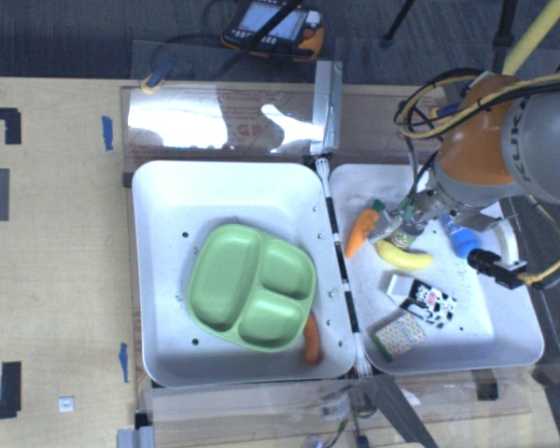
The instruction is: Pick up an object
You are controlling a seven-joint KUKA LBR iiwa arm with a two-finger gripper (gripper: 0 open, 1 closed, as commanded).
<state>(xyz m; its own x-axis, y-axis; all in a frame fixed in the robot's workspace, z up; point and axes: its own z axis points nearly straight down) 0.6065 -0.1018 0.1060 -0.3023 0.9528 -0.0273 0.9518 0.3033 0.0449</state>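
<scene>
Counter (47,278): pale wood surface carrying two shallow white bins side by side.

Left bin (159,194): holds a green divided plate (252,286) with three compartments, lying slightly askew near the centre. A small orange carrot-like piece (311,339) lies just beside the plate's lower right edge, against the bin wall.

Right bin (513,339): holds several small items. An orange toy carrot (359,231) lies tilted near the dividing wall. A yellow banana (403,257) lies just to its right. A blue object (463,242) sits farther right, partly hidden by the arm. A black-and-white patterned item (429,301) and a small flat checked card (399,334) lie in the lower part of the bin, near each other.

Arm: grey with an orange band (476,152), reaching in from the right over the right bin.

Gripper (409,220): lowered just above the banana, between the carrot and the blue object. Whether the fingers are spread or clenched cannot be told; nothing is visibly gripped.
</scene>
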